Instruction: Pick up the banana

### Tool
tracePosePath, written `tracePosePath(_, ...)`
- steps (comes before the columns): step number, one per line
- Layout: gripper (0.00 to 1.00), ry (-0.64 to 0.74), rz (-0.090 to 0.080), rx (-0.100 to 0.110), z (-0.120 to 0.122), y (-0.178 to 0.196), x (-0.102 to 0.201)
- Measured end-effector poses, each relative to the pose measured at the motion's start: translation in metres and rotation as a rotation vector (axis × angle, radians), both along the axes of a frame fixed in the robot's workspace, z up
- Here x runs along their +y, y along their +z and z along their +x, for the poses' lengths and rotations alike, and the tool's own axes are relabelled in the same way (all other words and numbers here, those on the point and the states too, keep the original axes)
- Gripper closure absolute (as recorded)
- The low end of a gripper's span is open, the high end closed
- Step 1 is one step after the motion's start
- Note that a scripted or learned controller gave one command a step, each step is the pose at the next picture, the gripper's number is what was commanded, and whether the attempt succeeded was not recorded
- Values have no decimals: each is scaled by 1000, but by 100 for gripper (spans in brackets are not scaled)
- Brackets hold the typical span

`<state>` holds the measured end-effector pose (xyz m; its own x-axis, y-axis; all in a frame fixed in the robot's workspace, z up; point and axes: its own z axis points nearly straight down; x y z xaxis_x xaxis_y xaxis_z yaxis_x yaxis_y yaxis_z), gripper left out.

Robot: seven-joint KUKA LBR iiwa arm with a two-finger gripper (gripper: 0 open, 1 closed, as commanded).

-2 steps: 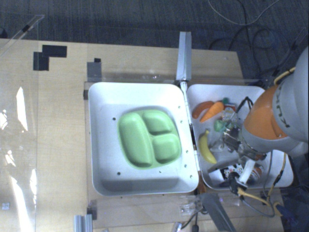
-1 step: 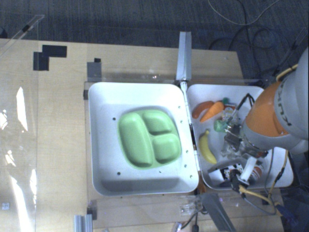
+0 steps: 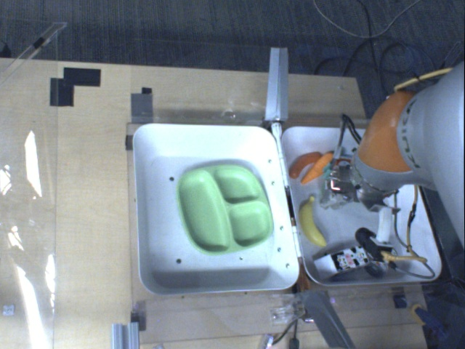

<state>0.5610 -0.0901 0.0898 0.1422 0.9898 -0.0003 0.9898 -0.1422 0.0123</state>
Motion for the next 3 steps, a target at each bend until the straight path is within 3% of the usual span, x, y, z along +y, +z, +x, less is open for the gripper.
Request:
tracePosePath(1,0,0,0,0,0,-1,0)
tracePosePath(2,0,-119,3,-2,-70,-1,-5)
tracePosePath(3,0,-457,6,-2,-70,-1,8)
